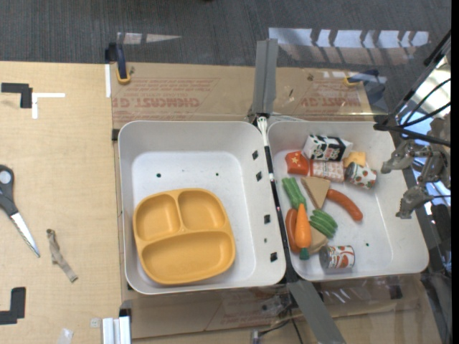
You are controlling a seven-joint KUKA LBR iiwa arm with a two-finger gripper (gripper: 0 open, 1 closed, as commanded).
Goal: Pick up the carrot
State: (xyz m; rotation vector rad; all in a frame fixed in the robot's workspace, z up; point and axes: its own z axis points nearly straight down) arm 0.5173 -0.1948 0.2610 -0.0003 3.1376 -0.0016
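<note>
**Two bins, and the carrot untouched in the right one**

One carrot (303,224) lies against the left wall of the right bin (409,253), tip toward the far side, with a green bean pod (292,192) just beyond it, a green pepper (323,223) touching its right side and a soup can (337,257) near its stem end. Over the bin's right rim hovers the gripper (409,185), fingers spread and holding nothing. This reads as the approach step: next, travel left across the bin, then descend between the crowding neighbours.
</note>
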